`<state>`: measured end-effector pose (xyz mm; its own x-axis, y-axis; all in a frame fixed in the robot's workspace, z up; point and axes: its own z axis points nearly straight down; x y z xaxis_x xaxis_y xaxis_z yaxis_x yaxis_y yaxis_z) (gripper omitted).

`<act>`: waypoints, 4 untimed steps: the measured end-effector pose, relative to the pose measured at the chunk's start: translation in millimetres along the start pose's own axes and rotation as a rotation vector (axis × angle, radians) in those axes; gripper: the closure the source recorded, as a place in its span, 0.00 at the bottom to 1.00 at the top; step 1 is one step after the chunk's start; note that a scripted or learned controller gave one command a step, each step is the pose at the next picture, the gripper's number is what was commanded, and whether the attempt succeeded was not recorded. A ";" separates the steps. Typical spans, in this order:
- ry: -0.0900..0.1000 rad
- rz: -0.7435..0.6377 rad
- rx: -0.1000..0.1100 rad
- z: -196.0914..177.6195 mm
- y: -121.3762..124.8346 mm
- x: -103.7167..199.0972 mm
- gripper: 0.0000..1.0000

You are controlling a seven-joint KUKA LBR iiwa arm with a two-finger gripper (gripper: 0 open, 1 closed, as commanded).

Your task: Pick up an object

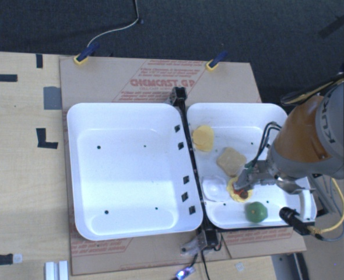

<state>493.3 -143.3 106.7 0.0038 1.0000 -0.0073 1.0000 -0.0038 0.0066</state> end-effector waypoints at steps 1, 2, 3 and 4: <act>0.009 -0.011 0.006 -4.8 73.6 47.6 1.00; 0.007 0.000 0.008 2.2 -11.5 41.7 1.00; 0.010 -0.004 0.009 2.5 -9.6 43.3 0.00; 0.006 -0.004 -0.001 18.1 47.0 -12.7 0.00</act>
<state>540.4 -156.3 89.0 0.0000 1.0000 -0.0010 1.0000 0.0000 0.0079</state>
